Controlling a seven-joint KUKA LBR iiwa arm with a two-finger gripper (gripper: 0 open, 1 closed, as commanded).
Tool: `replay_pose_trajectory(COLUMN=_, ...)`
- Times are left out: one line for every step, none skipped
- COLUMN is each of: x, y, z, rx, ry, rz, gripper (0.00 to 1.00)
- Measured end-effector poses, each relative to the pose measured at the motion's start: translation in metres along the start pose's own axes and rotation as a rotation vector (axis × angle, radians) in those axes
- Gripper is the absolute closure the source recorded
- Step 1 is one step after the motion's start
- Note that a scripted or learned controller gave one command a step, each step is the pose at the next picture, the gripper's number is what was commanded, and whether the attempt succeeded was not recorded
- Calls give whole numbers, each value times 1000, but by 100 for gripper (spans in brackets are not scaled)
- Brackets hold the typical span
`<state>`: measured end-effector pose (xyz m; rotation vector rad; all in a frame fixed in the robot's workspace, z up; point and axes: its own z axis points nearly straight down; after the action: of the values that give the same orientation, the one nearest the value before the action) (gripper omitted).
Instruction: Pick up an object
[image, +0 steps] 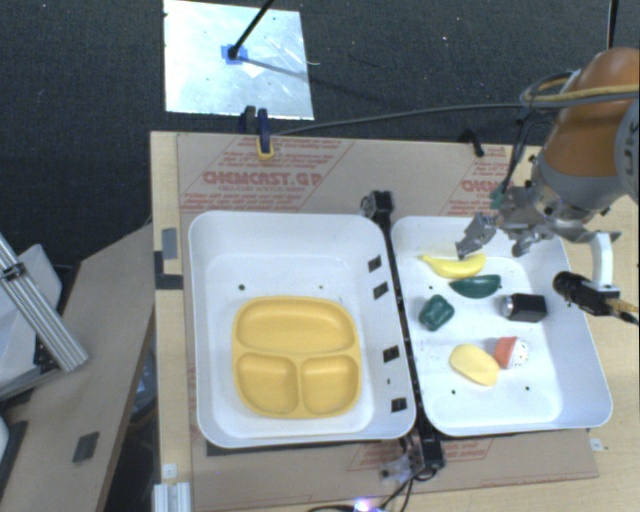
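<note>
Grey arm with its orange band (590, 110) leans in from the far right, wrist bent down and leftward so the claw (478, 236) hangs over the far part of the right bin (580, 400). One dark finger (474, 238) slants down toward the banana (453, 265) and stops just above its far edge; whether it touches is hard to say, and I cannot tell how wide the claw stands, though nothing shows gripped in it. That yellow banana lies flat in the far-left part of the right bin, long axis running left to right, ends curling slightly toward the far side. Just beside it on the near side sits a dark green pepper-like piece (475, 286), also lying left to right, its narrow tip toward the right. Nearer and to the left is a teal chunk (436, 313), tilted on a diagonal. A black block (525, 307) rests to the right of those, and nearer still a yellow lemon-shaped lump (474, 364) lies touching a small red and white piece (510, 351). Over in the left bin (215, 300) sits a yellow divided tray (296, 355), one wide compartment on the far side and two smaller ones on the near side. Both bins rest side by side on the tabletop (300, 170), which carries a board with red lettering.
</note>
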<state>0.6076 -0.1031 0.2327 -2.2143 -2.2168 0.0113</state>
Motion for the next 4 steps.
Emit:
replay_pose_trajectory(x=0, y=2, z=-7, rx=-12, ry=-1, rz=-2, gripper=0)
replay_pose_trajectory(x=1, y=9, z=53, rx=-11, ry=-1, rz=-1, gripper=0)
replay_pose_trajectory(x=1, y=4, z=96, rx=-9, ry=0, rz=0, gripper=0)
replay_pose_trajectory(x=1, y=5, z=147, rx=-9, ry=0, rz=0, gripper=0)
